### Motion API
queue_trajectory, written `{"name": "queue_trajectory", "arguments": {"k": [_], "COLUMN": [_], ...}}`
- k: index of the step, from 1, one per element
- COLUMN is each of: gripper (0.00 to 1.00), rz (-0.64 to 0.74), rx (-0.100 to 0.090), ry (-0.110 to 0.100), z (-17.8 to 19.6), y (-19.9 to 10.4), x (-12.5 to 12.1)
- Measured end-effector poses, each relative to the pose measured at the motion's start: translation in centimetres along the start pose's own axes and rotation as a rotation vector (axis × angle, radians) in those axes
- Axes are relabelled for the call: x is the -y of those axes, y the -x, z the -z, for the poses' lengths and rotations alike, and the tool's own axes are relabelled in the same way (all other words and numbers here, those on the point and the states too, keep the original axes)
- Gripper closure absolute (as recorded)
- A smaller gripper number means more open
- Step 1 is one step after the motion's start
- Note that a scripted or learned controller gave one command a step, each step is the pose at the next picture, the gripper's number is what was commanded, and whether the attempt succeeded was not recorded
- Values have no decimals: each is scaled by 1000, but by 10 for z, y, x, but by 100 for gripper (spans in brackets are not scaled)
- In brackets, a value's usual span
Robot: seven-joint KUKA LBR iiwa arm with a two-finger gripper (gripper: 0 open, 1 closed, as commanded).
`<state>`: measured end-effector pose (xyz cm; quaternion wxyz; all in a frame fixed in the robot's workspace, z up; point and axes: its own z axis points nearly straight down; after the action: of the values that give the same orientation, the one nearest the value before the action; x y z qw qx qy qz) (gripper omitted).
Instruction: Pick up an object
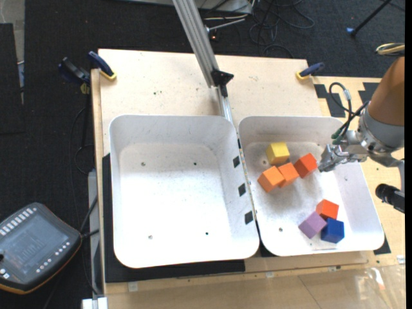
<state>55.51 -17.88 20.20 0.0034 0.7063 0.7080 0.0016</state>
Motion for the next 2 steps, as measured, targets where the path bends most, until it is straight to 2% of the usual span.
{"name": "queue_trajectory", "arguments": {"k": [1,2], "gripper": [100,100], "rz": [0,7], "rx": [-1,-5], "ry": [-5,-7], "z": [6,8], "y": [0,-64], "x": [-1,-6]}}
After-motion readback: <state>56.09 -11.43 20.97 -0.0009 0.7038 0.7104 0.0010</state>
